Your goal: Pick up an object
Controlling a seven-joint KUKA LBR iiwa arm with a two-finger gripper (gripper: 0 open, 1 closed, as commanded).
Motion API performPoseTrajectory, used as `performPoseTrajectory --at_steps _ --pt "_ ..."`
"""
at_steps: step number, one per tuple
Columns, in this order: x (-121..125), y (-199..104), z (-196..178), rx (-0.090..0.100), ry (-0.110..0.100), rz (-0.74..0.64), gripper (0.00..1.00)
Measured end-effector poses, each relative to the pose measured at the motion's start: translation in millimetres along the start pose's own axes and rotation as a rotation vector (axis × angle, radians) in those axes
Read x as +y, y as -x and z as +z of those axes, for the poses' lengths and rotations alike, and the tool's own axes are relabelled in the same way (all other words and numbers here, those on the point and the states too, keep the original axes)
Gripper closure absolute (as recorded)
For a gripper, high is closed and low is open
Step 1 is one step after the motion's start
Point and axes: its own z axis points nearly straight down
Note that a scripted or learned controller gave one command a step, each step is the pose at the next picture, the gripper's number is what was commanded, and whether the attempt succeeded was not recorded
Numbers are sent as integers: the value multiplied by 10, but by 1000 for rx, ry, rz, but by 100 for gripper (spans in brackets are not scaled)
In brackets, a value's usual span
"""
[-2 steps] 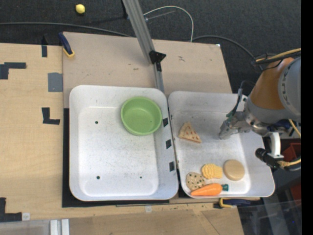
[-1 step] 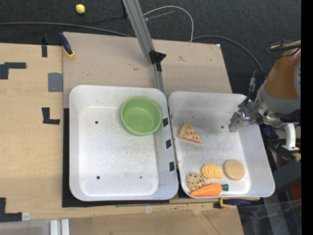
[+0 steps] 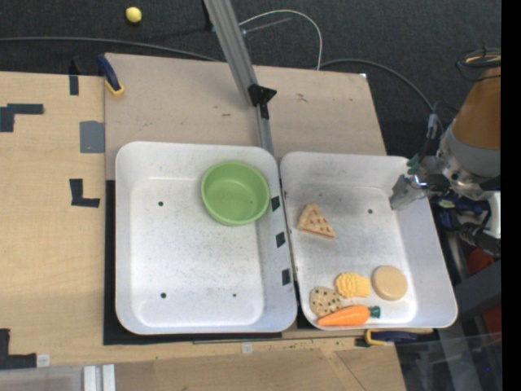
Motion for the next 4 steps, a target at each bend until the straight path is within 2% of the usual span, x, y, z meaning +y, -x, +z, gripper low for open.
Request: performPoseTrajectory --at_steps 1,2,4 --pt "63 11 -438 0 0 0 100" --pt "17 -468 -475 3 -4 -4 100" --pt "-249 -1658 -514 4 -6 -6 100"
